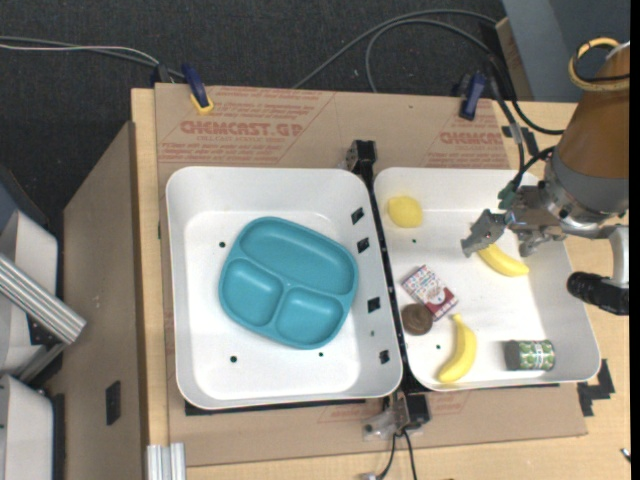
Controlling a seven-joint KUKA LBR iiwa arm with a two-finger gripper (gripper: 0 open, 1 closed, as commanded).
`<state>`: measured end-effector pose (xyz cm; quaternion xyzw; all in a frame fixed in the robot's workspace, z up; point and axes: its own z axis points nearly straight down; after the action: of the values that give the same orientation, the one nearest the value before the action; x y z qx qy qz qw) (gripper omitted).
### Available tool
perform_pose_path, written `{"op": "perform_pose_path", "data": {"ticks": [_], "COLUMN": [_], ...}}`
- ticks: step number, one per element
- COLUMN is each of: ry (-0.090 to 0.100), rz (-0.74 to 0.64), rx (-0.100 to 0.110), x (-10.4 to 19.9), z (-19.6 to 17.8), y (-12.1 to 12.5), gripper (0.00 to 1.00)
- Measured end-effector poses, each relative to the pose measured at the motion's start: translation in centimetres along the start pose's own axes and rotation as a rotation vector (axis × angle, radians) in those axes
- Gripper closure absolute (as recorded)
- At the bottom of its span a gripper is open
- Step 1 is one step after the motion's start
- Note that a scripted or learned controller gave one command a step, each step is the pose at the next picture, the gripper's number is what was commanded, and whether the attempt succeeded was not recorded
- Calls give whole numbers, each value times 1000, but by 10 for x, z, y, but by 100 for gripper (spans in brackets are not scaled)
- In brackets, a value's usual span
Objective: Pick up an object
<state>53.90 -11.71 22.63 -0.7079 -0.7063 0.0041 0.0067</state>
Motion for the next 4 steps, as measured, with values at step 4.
{"op": "perform_pose_path", "data": {"ticks": [4], "ry": [3], "rz": [-3], "rx": [-17], "x": [6], "z": [136], "y": [7], "gripper": [0]}}
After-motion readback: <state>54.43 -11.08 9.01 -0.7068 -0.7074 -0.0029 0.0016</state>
